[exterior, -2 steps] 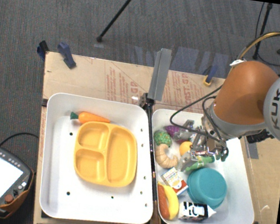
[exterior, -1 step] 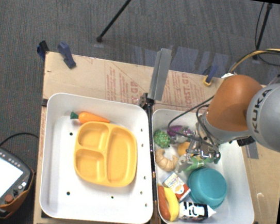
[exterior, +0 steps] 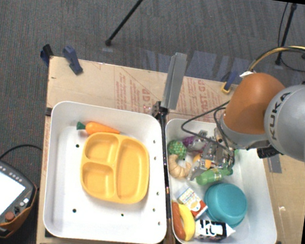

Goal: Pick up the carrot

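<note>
Finger state: cannot tell, blurred among clutter. Gripper [exterior: 214, 156] low over right bin [exterior: 263, 180], among toys: green pickle [exterior: 212, 176] just below, croissant [exterior: 178, 167] and green broccoli [exterior: 176, 148] to its left, purple piece [exterior: 195, 140] above-left. Teal bowl [exterior: 225, 203] nearer camera, hot dog [exterior: 183, 221] and black-white carton [exterior: 211, 230] at front edge. Carrot [exterior: 99, 129] well apart in left bin [exterior: 57, 189], lying flat, touching top edge of yellow divided plate [exterior: 115, 167], green end toward left. Nothing visibly gripped.
</note>
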Available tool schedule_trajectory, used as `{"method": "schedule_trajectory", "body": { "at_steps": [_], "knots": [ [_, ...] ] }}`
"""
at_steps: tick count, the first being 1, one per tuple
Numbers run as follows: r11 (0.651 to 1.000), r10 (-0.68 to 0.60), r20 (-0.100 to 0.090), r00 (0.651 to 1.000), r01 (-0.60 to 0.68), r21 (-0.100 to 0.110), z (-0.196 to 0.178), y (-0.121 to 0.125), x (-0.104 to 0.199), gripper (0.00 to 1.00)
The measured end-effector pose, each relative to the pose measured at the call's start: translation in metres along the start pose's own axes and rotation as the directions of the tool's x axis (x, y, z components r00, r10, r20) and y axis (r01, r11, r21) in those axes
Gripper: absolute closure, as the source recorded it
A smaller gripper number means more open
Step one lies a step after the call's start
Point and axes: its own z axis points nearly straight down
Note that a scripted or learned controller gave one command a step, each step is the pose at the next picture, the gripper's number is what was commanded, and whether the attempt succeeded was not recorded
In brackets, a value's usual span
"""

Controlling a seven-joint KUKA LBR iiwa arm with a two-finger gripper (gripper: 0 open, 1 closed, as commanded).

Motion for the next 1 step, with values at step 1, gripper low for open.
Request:
{"method": "schedule_trajectory", "body": {
  "at_steps": [1],
  "knots": [
    [1.0, -0.003, 0.019, 1.0, 0.003, -0.001, -0.0126, 0.0014, -0.0042, 1.0]
  ]
}}
